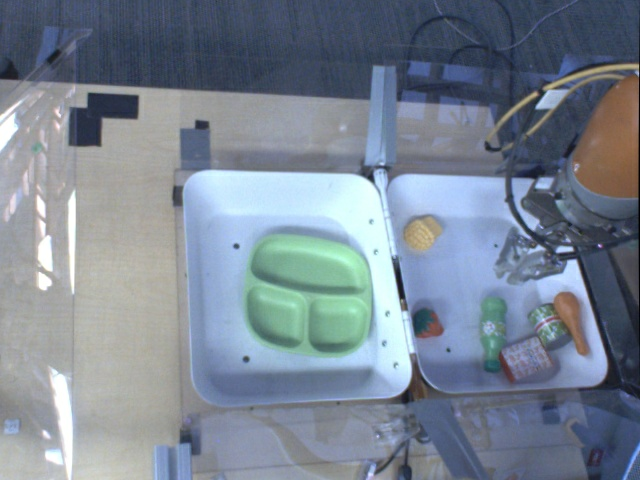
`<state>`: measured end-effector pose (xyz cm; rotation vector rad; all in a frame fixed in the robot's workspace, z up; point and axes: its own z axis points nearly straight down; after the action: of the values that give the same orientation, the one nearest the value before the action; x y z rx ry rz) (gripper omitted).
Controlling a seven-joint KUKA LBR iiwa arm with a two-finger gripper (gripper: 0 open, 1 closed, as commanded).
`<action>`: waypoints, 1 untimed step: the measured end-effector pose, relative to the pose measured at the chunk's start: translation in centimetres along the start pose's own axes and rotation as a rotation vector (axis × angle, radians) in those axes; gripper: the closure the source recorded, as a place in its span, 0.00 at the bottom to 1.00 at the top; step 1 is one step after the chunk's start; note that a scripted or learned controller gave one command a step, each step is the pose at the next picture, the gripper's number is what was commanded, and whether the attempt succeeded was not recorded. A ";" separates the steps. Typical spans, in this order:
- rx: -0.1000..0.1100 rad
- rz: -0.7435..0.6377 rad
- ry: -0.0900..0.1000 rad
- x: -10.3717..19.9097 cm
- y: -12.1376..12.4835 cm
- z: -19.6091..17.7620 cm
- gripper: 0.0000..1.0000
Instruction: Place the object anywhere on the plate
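A green plate [306, 293] with three compartments lies in the left bin [215, 228]. The right bin [455, 203] holds a yellow corn cob [423, 233], a red strawberry [428, 322], a green bottle [492, 333], a small can [547, 325], an orange carrot [572, 320] and a reddish box [528, 359]. My gripper [524, 260] hangs over the right bin's right half, above and a little right of the green bottle. Nothing shows between its fingers.
A metal divider [380, 118] runs up from between the bins. Cables [520, 108] loop at the upper right, beside the arm's orange band [612, 148]. Black tape marks [100, 116] lie on the bench at the far left.
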<state>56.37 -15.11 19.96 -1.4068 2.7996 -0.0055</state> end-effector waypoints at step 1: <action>0.001 0.023 0.000 3.0 6.6 -2.9 1.00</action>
<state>49.26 -13.52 22.81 -1.3751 2.8152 -0.0062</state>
